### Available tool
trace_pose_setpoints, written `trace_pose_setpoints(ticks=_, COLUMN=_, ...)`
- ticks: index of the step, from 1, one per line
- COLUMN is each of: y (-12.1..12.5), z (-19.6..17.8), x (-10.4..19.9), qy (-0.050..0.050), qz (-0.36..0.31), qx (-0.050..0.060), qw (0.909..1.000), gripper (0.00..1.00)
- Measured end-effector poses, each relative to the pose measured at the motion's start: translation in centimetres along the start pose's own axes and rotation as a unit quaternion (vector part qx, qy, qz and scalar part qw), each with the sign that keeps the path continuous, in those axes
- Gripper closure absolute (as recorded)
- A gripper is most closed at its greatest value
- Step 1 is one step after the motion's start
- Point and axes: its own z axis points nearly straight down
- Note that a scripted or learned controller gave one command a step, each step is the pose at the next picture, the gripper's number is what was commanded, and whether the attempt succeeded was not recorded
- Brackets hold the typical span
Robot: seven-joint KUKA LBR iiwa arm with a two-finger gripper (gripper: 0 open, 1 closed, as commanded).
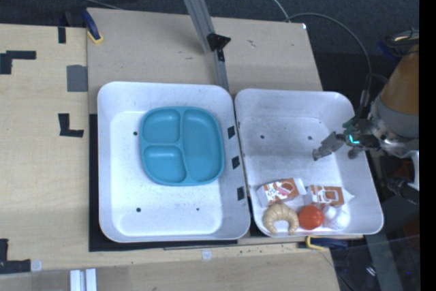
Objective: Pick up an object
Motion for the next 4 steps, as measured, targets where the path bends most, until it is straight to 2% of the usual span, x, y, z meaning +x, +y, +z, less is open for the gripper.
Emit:
trace_pose_setpoints(ticks=2, y=0.4, z=9.9, x=0.1, qy=0.0, qz=0.0, qx=0.002, qw=1.0, gripper=0.0)
trace_pose_setpoints(ticks=3, y=0.5, z=8.7, x=0.1, qy=0.0, qz=0.0, qx=0.001, qw=1.0, gripper=1.0)
trace_pose_setpoints(ticks=4, y=1.5, z=3.0, x=0.0, qy=-0.001, qz=0.0, qx=-0.003, qw=1.0, gripper=1.0)
